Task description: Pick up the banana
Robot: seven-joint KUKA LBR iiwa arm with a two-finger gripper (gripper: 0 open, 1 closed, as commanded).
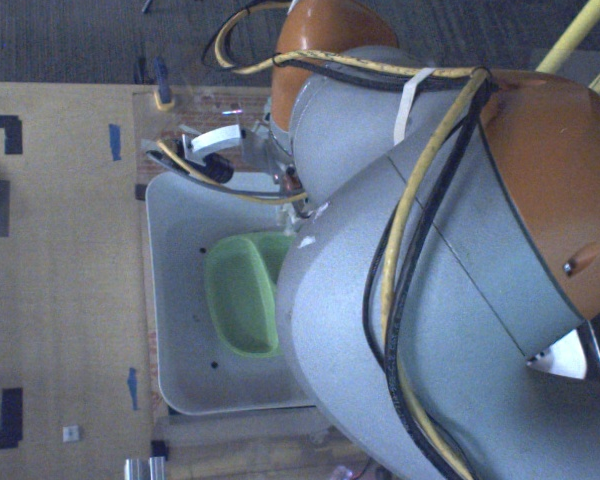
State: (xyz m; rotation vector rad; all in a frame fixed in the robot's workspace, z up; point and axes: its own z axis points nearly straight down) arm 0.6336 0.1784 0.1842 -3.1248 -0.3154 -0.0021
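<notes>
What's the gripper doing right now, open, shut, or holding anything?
Gripper: cannot be told. The grey arm covers most of the white bin, beside the green bowl.

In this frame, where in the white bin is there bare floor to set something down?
The shallow white plastic bin has bare floor left of the green plastic bowl, along its left wall, and in front near the bottom rim. The right side is crowded: the grey arm covers it.

Green bowl [242, 293], white bin [180, 268], grey-and-orange arm [460, 268], yellow cable [410, 218]
</notes>
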